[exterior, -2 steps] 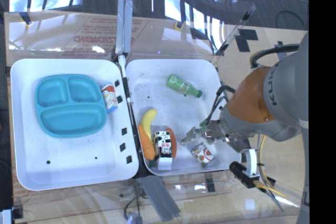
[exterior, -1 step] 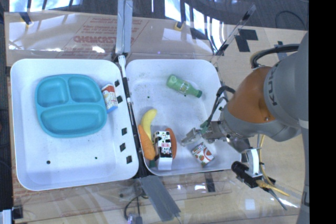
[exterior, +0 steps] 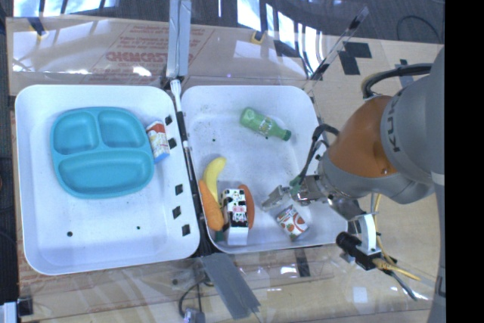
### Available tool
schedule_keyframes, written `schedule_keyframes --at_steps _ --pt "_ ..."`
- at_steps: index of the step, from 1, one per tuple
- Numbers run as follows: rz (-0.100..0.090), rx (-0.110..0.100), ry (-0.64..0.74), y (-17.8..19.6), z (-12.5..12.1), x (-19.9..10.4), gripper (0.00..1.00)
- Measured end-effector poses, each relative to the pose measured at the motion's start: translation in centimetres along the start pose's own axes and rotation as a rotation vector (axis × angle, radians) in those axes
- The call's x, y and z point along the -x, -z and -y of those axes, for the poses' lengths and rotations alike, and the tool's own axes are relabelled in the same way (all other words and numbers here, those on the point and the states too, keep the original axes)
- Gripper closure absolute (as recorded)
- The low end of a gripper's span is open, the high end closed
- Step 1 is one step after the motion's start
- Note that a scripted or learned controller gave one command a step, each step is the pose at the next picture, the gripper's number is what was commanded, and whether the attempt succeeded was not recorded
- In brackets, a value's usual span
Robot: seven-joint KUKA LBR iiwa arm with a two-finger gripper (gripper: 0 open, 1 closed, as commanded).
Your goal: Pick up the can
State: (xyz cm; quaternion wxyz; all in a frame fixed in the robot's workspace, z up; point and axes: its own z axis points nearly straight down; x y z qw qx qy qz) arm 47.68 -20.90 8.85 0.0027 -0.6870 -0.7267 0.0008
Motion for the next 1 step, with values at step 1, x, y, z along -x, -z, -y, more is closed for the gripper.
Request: schedule_keyframes --at_steps 1 --pt "0.000 -0.001 0.026 -0.01 0.01 0.00 0.00"
